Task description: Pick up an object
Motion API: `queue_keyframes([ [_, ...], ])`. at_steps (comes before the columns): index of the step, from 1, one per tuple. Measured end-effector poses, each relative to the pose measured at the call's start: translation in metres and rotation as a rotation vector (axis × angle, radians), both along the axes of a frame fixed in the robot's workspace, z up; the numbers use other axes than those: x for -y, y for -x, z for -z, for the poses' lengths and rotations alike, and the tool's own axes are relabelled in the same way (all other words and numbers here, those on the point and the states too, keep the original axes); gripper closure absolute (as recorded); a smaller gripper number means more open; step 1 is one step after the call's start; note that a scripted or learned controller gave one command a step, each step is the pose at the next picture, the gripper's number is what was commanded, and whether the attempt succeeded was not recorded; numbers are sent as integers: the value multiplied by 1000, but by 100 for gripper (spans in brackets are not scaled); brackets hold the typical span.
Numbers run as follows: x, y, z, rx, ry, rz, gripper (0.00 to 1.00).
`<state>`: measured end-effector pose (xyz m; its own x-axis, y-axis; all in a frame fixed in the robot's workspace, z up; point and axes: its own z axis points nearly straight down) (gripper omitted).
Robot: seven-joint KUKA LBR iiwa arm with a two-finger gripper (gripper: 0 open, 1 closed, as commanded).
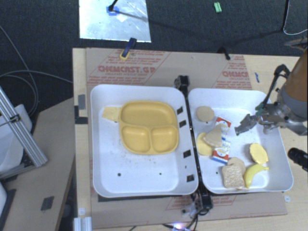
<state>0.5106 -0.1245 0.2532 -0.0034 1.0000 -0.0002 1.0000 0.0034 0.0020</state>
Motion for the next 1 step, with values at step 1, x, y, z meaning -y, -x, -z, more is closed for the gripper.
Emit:
queue_keyframes([
  [1,-17,-48,98,-5,-1,-3,0],
])
